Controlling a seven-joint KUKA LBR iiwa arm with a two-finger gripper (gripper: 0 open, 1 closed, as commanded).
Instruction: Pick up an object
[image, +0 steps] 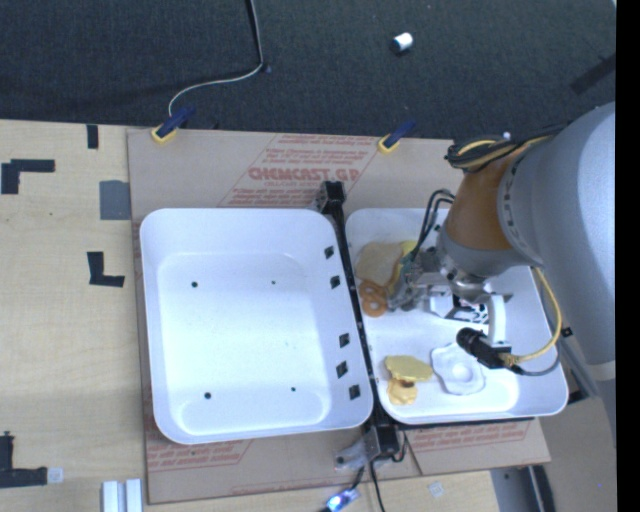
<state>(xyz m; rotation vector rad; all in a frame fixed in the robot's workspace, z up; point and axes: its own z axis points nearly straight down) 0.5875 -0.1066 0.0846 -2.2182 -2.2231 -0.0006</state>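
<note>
Arm (560, 210) bends low over right bin (530, 400).

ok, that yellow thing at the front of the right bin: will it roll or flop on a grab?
The yellow thing looks flat and low, so rolling seems unlikely. Its lumpy, uneven outline suggests soft plastic or foam, probably light and a bit floppy. It lies close to the white piece, so a grab may nudge that too.

dark carpet (120, 50) lies behind the wooden bench (60, 330).
</note>
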